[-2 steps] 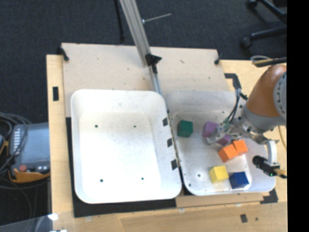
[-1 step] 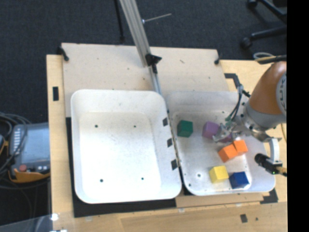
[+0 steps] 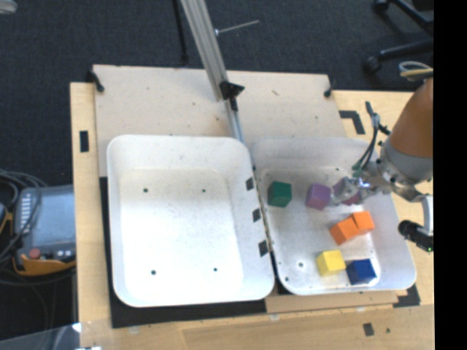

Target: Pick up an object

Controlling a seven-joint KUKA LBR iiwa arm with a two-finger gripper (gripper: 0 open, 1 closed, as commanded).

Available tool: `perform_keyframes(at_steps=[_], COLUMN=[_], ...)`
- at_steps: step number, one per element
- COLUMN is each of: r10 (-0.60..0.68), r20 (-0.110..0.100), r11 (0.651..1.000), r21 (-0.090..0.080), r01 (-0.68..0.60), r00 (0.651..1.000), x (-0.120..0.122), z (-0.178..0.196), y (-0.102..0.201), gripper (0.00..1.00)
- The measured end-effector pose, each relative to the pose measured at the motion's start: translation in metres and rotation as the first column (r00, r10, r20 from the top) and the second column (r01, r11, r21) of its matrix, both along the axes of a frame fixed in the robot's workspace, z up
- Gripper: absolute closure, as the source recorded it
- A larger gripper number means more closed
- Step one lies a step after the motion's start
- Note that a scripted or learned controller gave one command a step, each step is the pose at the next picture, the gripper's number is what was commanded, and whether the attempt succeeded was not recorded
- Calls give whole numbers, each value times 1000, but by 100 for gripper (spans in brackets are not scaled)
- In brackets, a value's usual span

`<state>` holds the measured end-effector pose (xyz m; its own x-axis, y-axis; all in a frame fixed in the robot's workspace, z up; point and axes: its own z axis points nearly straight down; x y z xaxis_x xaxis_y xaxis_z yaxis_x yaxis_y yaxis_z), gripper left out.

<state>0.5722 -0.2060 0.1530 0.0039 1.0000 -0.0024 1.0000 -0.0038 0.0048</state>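
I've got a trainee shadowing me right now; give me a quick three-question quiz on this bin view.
1. True or false: all the blocks lie in the right bin.
2. Which block is nearest the end effector? A green block B purple block C blue block
3. Fill in: the yellow block sits beside the ____ block.

Key: 1 true; 2 B; 3 blue.

Dark carpet floor surrounds the wooden bench.
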Motion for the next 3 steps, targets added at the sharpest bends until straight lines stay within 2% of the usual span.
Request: perform_keyframes(at_steps=[1,2,3], r10=[6,11,10], r20=[2,-1,-5], r11=[1000,1000,1000], r21=[-1,3,3], r01=[-6,-11,-10], r00=[1000,1000,1000], x=[1,19,21], z=[54,58,55], y=[-2,47,92], gripper=[100,100,100])
